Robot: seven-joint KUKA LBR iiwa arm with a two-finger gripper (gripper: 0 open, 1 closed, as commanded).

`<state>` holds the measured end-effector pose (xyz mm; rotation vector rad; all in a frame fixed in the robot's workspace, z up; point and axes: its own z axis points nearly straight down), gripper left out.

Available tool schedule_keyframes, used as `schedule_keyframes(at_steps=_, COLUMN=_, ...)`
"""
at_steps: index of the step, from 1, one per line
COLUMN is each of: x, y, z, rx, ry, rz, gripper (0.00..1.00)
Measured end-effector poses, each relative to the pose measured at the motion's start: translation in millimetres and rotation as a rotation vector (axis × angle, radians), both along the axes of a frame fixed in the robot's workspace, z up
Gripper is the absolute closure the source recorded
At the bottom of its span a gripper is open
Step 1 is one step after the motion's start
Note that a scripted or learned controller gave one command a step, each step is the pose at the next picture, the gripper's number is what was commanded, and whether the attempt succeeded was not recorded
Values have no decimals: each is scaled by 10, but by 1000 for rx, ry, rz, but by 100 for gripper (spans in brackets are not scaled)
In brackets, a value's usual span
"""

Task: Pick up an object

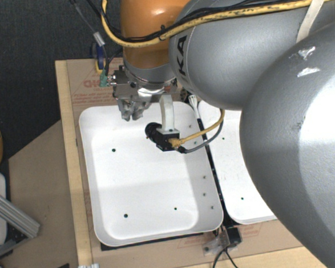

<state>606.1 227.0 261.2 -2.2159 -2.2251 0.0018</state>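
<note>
The grey arm (254, 67) sweeps in from the right, filling the upper right of the frame. Its gripper (133, 111) hangs over the far edge of the left bin (145, 218). Whether the fingers are apart or together, I cannot tell. The right bin (239, 183) peeks out beneath the arm.

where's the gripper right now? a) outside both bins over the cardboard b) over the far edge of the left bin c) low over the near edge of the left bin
b: the gripper sits at the far rim of the left bin, just below the arm's orange band.
</note>
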Motion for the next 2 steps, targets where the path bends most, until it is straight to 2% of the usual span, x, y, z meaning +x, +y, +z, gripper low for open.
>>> schedule_keyframes(at_steps=1, x=-139, y=-308, z=573, rx=1, ry=-8, rz=-6, gripper=100)
schedule_keyframes(at_steps=2, x=-49, y=-12, z=37, rx=-1, ry=5, rz=-2, gripper=100)
